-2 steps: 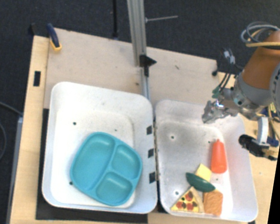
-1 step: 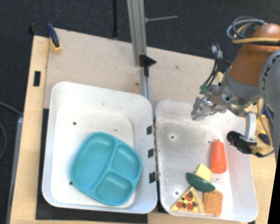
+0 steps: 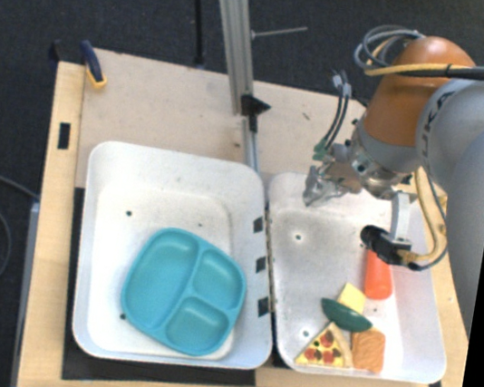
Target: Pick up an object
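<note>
Gripper (image 3: 316,189) hangs over top corner of right bin (image 3: 307,245). Nothing seen between its fingers; wide or narrow, cannot tell. Toy food waits low in the bin: carrot (image 3: 379,277), pizza slice (image 3: 326,347). Pickup not done yet.

Grey arm (image 3: 475,117) with orange band (image 3: 412,83), looped cables, seemingly metallic wrist.

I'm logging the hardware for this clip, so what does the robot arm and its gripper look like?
The arm is bulky and rounded, with a smooth grey shell and a wide orange band above the wrist. Looped grey and yellowish cables run along its outside and down past the wrist. The gripper is a small metallic grey unit, with thin wires leading to it.
</note>
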Available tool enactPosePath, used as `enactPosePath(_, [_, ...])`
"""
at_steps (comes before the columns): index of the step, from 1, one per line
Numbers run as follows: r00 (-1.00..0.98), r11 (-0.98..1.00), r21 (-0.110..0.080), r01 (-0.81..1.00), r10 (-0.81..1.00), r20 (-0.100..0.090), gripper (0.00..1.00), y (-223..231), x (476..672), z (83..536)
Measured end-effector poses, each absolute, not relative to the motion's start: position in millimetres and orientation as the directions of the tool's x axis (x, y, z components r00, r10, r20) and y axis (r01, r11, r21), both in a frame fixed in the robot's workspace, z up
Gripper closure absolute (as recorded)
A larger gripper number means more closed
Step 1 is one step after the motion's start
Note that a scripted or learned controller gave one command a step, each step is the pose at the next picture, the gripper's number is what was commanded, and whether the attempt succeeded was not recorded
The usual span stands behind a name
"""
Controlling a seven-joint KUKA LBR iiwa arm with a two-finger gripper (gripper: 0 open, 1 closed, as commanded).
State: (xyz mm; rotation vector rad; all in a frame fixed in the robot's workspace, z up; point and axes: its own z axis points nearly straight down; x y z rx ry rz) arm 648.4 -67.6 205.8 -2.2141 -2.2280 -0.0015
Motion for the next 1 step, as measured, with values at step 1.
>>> enactPosePath(1, [-0.006, 0.006, 0.000, 1.000, 1.000, 0.001, 1.00, -22.0, 646.5, 206.4])
